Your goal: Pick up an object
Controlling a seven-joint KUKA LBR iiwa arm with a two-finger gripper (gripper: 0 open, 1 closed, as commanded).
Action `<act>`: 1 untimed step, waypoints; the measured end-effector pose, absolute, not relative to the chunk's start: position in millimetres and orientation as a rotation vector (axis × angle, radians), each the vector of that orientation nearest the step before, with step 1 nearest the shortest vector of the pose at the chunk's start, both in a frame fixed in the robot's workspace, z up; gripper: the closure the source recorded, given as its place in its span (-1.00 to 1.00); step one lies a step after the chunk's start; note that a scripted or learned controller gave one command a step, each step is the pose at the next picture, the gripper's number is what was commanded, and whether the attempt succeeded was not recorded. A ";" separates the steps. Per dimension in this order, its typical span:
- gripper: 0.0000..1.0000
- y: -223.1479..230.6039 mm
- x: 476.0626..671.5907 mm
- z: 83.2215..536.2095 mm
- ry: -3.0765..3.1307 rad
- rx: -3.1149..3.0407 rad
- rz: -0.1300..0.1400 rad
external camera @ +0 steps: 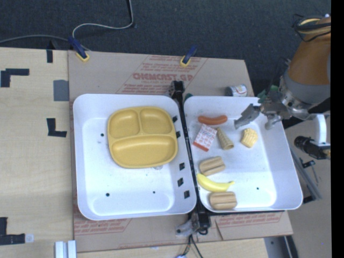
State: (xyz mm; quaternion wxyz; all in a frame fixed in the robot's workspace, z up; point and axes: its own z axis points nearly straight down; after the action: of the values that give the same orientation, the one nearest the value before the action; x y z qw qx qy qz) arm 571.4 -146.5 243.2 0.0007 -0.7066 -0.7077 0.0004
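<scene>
Two bins; gripper (257, 117) over right bin (279, 165), fingers spread, nothing between them, just above corn (249, 138).

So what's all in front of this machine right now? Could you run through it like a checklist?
Surface: cardboard sheet on a wooden bench, two white bins, left and right.
Job's things: right bin holds sausage, red-white packet, cone, corn, bread roll, banana, second roll.
Clutter: yellow divided plate in left bin.
Hand: the hand hangs above the right bin's far side, nothing between its fingers.
Cables: black cable beyond the bench.
Surroundings: dark floor, two yellow clamps.
</scene>
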 end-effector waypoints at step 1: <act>-1.00 -114.9 521.8 93.7 -2.221 -2.221 0.000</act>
State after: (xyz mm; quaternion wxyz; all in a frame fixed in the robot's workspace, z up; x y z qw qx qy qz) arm 521.8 -114.9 93.7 0.0005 -0.7070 -0.7072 -0.0001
